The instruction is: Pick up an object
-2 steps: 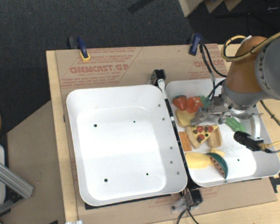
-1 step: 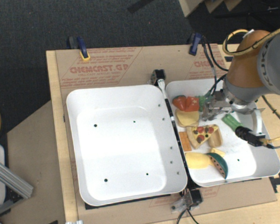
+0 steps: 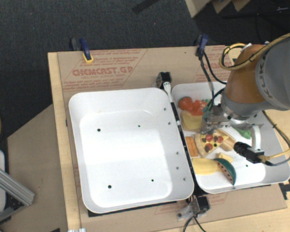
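The worktop (image 3: 62,143) is a pale brown board with red lettering along its far edge, set over dark carpet, and it carries two shallow white bins side by side. The left bin (image 3: 127,149) is the bigger white surface in the view, its floor marked by a few small dark dots. The right bin (image 3: 267,171) lies against it, their rims touching along a dark seam, and much of it is covered by the arm (image 3: 268,74) — a bulky grey body with an orange band above the wrist, reaching in from the right and hanging over the bin's far half. At the arm's lower end the tool (image 3: 208,125) sits low among the objects near the bin's left wall; whether it is spread or pressed together I cannot tell, since the wrist hides that part. The things to be picked all lie in the right bin: a yellow block (image 3: 204,167) near the front left corner, a pizza-like slice (image 3: 215,142) with red spots just beside the tool, a curved green and yellow piece (image 3: 227,168) at the front, and a red-orange piece (image 3: 187,104) at the far left — touching a pale yellow item below it.
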`<state>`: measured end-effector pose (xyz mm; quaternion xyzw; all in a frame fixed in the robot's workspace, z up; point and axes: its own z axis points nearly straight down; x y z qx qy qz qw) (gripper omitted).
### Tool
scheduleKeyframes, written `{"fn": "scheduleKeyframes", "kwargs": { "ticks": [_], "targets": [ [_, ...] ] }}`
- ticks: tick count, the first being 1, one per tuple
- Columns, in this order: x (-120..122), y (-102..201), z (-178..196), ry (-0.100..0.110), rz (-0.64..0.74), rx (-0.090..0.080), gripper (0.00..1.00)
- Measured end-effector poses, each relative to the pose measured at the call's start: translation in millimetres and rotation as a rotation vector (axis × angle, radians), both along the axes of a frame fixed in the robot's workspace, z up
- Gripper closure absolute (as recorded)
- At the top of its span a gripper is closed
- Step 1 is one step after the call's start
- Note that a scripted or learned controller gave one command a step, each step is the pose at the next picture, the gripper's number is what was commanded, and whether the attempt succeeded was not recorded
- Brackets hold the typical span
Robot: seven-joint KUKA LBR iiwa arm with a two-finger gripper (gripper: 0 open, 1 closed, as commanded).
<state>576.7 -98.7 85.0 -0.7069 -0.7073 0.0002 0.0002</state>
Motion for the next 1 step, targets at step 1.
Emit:
{"fn": "scheduleKeyframes", "kwargs": {
  "ticks": [1],
  "targets": [
    [6.4, 1.9, 30.2, -0.006, 0.0, -0.001, 1.0]
  ]
}}
